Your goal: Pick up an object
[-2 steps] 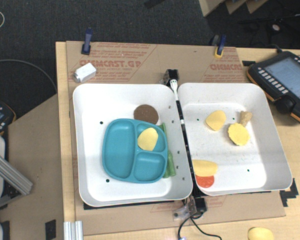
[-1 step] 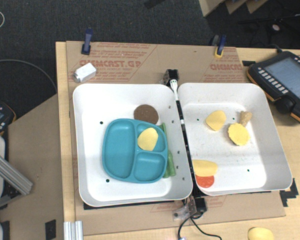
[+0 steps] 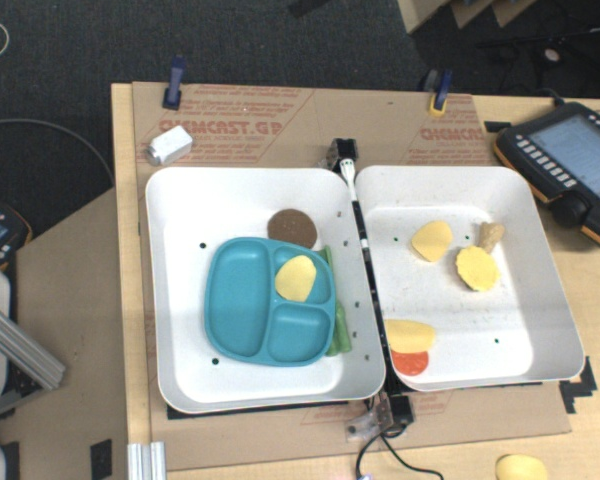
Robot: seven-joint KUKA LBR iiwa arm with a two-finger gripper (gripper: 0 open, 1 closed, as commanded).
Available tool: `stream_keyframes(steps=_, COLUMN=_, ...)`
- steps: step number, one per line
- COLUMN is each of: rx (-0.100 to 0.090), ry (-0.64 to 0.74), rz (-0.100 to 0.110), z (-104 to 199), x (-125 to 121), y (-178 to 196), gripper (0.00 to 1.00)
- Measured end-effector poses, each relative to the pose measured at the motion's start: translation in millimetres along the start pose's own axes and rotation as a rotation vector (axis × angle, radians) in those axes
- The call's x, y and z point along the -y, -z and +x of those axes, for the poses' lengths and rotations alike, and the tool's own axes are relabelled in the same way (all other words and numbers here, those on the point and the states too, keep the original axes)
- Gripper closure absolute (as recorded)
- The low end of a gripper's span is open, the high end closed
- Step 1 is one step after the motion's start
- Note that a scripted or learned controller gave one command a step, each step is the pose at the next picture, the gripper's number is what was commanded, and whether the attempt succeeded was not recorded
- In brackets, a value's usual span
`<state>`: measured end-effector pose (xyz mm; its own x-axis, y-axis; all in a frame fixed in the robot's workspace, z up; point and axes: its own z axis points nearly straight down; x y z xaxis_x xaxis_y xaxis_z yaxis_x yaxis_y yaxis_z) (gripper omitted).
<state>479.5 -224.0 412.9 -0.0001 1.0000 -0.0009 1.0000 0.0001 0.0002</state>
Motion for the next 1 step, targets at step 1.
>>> stream_keyframes(steps=1, rx=0.002, ry=0.001, rz=-0.003, z=-0.1, x=-0.1, y=4.9, gripper=1.0)
